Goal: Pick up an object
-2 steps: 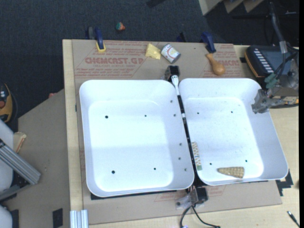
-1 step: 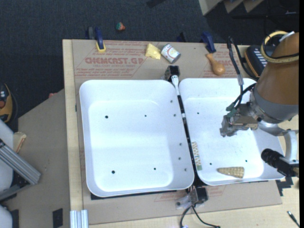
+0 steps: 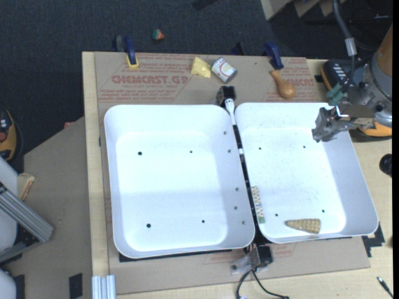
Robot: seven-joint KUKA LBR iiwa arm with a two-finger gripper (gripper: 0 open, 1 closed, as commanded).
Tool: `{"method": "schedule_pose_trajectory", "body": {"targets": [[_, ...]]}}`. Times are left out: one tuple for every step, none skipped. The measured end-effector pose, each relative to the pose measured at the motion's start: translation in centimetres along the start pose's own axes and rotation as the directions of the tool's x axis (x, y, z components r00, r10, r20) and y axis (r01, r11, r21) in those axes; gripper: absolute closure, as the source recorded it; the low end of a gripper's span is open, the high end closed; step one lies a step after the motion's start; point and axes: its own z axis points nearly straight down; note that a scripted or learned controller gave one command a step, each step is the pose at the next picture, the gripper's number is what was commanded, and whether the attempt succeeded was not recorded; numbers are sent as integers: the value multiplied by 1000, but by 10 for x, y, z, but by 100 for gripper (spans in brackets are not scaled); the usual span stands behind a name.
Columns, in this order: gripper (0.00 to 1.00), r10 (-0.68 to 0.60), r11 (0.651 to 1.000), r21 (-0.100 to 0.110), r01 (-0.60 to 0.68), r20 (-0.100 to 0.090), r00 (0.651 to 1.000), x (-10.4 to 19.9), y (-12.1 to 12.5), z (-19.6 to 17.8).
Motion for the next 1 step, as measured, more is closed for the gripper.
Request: {"method": "schedule_pose_trajectory", "body": {"targets": [[100,-4,1000,25,4,-2,1000,77,43,104]]}}
